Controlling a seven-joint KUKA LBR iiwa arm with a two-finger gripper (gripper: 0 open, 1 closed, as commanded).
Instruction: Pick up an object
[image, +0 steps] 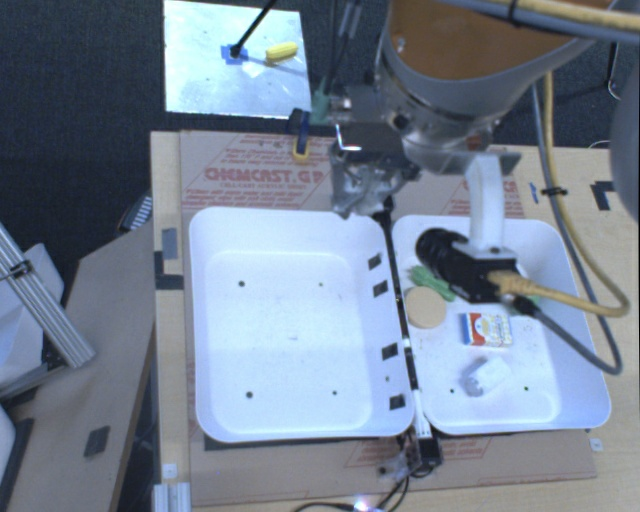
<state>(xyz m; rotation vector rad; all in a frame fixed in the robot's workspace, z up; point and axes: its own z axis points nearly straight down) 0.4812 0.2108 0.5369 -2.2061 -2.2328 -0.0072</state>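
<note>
the right bin (565, 395) holds a green piece (433, 283), tan disc (428, 311), printed packet (486, 330) and white lump (485, 377).

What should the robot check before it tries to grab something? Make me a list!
1. Things to grab in the right white bin: ok, a round tan disc, green strip, small red-and-blue box and small white block.
2. Box and white block lie apart: ok.
3. Disc clear of green strip: cannot tell.
4. The gripper over a thing: not ok, it hangs at the bins' far edge.
</note>
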